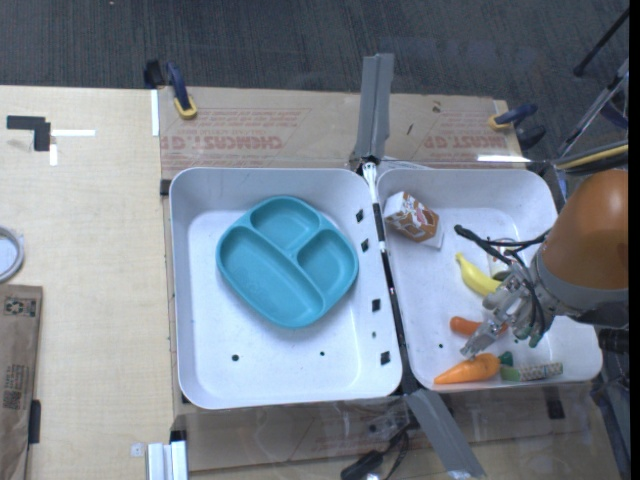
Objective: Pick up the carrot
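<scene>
A robotics lab: a pale wooden bench (80,268) carries two shallow white bins (190,298) on cardboard sheeting (280,128) held by spring clamps (180,93), with metal struts (376,108) behind the bins, tape markers and dark carpet beyond.

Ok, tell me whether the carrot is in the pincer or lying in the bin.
Lying in the bin. The carrot rests on the right bin's floor by its near wall; the pincer hovers just above it.
</scene>
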Robot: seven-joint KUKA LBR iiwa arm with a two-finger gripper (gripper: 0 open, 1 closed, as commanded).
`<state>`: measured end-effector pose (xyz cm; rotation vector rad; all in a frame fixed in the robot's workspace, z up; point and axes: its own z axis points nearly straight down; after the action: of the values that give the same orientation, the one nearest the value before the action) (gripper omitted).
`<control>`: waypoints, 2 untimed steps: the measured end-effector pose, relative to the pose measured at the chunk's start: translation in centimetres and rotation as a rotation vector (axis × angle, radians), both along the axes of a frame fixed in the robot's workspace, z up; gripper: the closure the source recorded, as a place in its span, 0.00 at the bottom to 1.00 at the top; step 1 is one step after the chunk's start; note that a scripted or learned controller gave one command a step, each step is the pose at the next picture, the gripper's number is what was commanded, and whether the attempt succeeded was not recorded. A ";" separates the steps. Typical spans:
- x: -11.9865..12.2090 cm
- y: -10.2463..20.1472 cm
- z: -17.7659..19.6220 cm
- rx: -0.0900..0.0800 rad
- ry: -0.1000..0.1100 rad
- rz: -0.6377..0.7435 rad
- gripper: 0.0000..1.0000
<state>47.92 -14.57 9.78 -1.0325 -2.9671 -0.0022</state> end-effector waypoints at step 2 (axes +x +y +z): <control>0.5 -1.1 0.5 -0.003 -0.014 0.359 1.00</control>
<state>48.43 -15.67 10.23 -0.4876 -3.1177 -0.0054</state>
